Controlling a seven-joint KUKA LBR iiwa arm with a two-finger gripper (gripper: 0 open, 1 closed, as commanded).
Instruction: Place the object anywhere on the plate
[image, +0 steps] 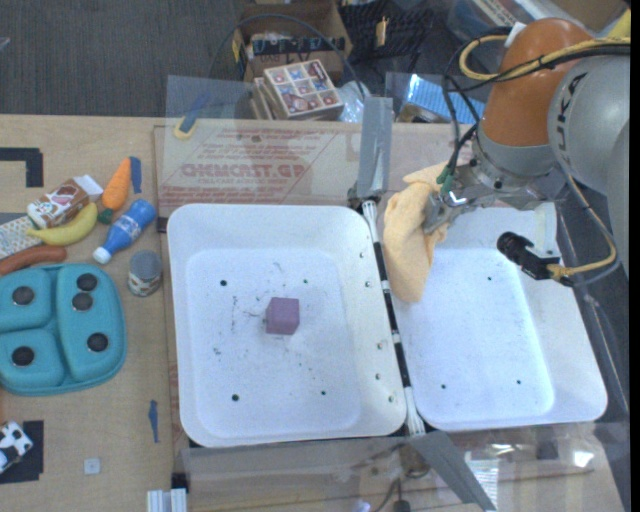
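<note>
Camera view: purple block (282, 315) in left bin (200, 240)

left bin (200, 400): I see purple cube (282, 316) near centre
right bin (560, 400): yellow cloth (405, 245) draped over its top-left corner
gripper (440, 212): on the cloth, I can't tell fingers

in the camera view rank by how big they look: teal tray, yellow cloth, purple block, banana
1. teal tray
2. yellow cloth, partly hidden by the arm
3. banana
4. purple block, close to the banana in apparent size
</note>
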